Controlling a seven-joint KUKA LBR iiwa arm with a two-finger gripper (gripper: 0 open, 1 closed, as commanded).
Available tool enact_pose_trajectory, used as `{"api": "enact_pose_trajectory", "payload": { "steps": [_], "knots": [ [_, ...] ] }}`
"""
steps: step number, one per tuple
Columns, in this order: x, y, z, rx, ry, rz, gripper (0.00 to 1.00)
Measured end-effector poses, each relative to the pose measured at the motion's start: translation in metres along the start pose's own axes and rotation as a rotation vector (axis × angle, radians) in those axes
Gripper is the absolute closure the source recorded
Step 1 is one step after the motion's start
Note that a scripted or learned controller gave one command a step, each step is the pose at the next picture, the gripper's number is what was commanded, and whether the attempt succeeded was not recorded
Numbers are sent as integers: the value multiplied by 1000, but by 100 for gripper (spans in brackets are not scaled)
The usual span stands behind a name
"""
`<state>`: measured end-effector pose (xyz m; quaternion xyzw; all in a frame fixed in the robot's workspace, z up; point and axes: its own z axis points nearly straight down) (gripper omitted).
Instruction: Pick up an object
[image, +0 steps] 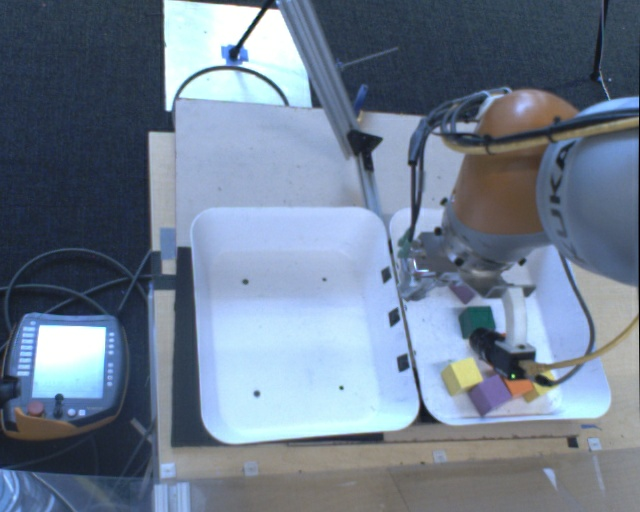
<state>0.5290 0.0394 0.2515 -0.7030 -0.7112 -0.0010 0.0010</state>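
Camera view looks down at a slant on the counter (260, 150) with two white bins side by side. The grey arm (590, 190) with its fat orange band (505, 150) reaches in from the right and hangs over the right bin (435, 335), covering the far part of it. The end effector (418, 272) sits low by that bin's left wall, close to where the two bins meet and toward the far end. Honestly, from this angle it's just a metallic clump under the wrist, so I can't tell how far open it is or whether it has a grip on anything. The stuff to pick is all in the right bin. A small mauve piece (463, 292) is just beside the end effector on its right, and a dark green block (477, 322) is a bit nearer the camera. Close to the near wall there's a yellow block (462, 376) right up against a purple block (490, 395). An orange bit (521, 387) and a smaller yellow bit (537, 394) are tucked in on the purple one's right. The left bin (290, 300) has a few little dark dots on its floor. Off the counter on the left, a teach pendant (62, 375) with a lit screen lies on the dark floor (80, 150), with cable looped around it. A metal strut (325, 80) runs diagonally over the counter's far end.
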Motion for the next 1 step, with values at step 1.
{"api": "enact_pose_trajectory", "payload": {
  "steps": [1],
  "knots": [
    [61, -12, 8, 0, 1, -1, 100]
  ]
}}
